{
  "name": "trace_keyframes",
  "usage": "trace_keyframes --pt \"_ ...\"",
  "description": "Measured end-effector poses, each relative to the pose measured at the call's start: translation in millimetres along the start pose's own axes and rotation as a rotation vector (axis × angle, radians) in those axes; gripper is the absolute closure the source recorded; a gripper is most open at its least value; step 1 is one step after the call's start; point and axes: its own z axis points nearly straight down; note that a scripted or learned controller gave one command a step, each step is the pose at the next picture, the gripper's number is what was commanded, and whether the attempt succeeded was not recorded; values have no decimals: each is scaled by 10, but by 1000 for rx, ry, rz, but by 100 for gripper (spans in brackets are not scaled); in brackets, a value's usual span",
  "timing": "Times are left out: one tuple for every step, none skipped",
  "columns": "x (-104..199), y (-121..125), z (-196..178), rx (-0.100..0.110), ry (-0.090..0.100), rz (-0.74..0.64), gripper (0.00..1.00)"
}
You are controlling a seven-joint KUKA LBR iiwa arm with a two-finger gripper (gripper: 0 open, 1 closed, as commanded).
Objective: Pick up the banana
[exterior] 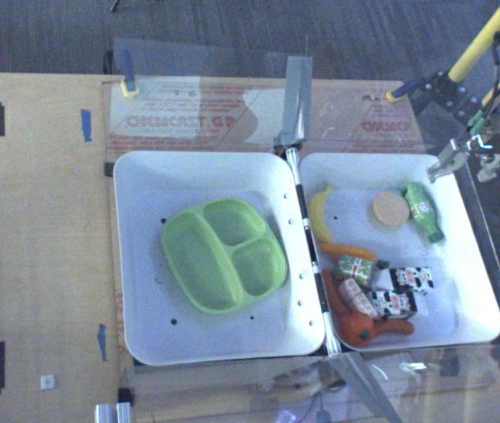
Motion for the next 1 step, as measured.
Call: trace_keyframes --pt "924 -342 587 2 0 153 0"
